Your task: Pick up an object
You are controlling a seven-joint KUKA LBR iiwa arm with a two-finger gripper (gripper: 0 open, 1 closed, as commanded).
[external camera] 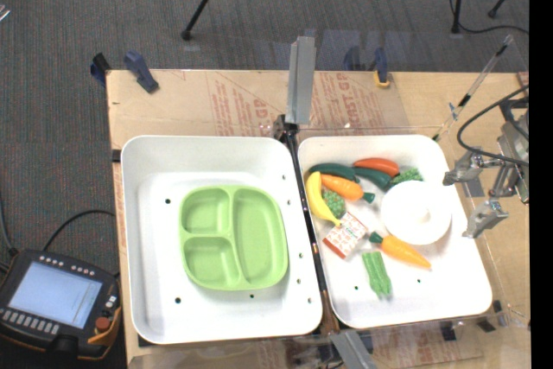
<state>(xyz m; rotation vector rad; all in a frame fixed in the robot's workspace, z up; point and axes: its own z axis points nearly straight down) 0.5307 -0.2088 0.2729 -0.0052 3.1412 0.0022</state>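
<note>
The bench (216, 104) under me is brown board, and on it sit two shallow white bins side by side. The left bin (147, 186) holds a light green divided plate (233, 238) with three compartments, lying flat near the bin's middle. The right bin (458, 289) holds the things I might pick.

In the right bin, a round white plate (417, 213) lies toward the right side. Far from me along the bin's back are a dark green cucumber (333, 171), an orange-red pepper (377, 165) and another dark green vegetable (377, 179), crowded together. Just nearer lies an orange carrot (342, 186), and beside it on the left a yellow banana (318, 196) curving along the bin's left wall. A small red and white carton (345, 236) sits just near of the banana. A second carrot (403, 251) lies just near of the white plate, its leafy end touching the plate's edge. A green bean pod (376, 273) rests nearer still, apart from the rest.

My gripper (480, 196) hangs at the far right, over the right bin's right rim, beside the white plate and not touching any of the food. Two grey metal fingers (464, 176) point left, spread well apart with nothing between them. My wrist sits at the picture's right edge, with black cables looping above it.
</note>
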